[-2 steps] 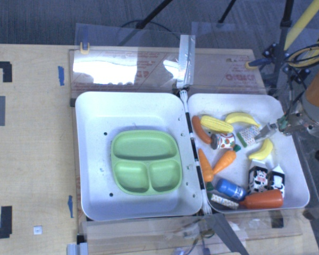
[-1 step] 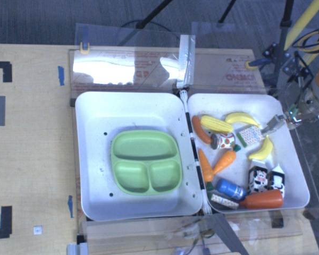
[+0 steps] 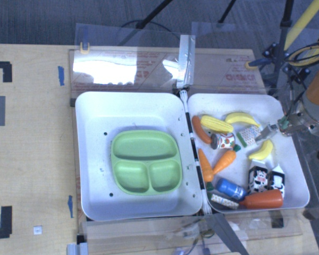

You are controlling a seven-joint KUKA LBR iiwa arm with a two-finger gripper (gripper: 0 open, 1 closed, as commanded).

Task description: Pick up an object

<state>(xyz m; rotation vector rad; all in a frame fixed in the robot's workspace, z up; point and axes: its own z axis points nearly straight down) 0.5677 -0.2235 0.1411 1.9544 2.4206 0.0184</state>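
Gripper [image 3: 266, 132] over right bin [image 3: 293, 158], near its far right edge; finger state not discernible. Bananas [image 3: 242, 119], corn cob [image 3: 217, 124], carrots [image 3: 224, 161] beneath. Green divided plate [image 3: 146, 161] centred in left bin [image 3: 90, 142].

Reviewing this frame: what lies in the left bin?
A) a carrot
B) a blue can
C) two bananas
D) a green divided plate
D: the green divided plate sits alone in the left bin, while the food items, such as the carrot, are piled in the right bin.
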